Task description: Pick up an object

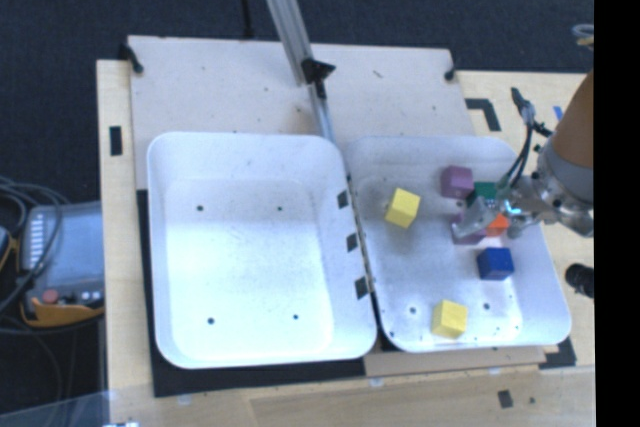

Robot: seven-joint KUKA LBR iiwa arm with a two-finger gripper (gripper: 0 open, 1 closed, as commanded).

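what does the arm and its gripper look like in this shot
The arm comes in from the right with an orange band above a grey wrist section. Thin dark cables loop beside it. The gripper is a small grey metal unit with green and orange parts around it, too blurred to read any markings.

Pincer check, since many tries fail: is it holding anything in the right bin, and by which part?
It cannot be told. The pincer sits low among the purple block, a green piece and an orange piece; no hold is visible.

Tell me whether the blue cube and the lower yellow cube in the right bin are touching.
Apart. The camera view shows bare white bin floor between the blue cube and the lower yellow cube, which sits lower left near the right bin's front edge.
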